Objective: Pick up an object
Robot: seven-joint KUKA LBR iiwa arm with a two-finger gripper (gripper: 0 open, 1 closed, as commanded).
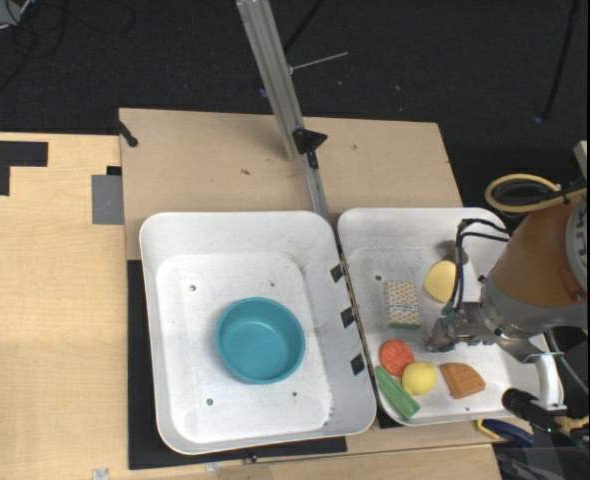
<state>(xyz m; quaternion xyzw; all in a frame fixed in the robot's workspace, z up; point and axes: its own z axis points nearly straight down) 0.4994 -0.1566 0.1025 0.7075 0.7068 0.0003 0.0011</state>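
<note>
The right bin (375,230) holds several small objects: a pale yellow round piece (439,281), a beige gridded block (403,303), a red tomato-like piece (396,354), a yellow ball (419,377), a green stick (397,394) and an orange-brown wedge (462,379). My gripper (445,336) hangs low over the bin's middle, just right of the gridded block and above the yellow ball. Nothing is visibly held by it. The arm's orange band (540,258) rises to its right.
The left bin (175,238) holds a teal bowl (261,340). A metal rail (280,78) slants up from the divider between the bins. Black clips (347,316) sit along that divider. Cables lie at the far right.
</note>
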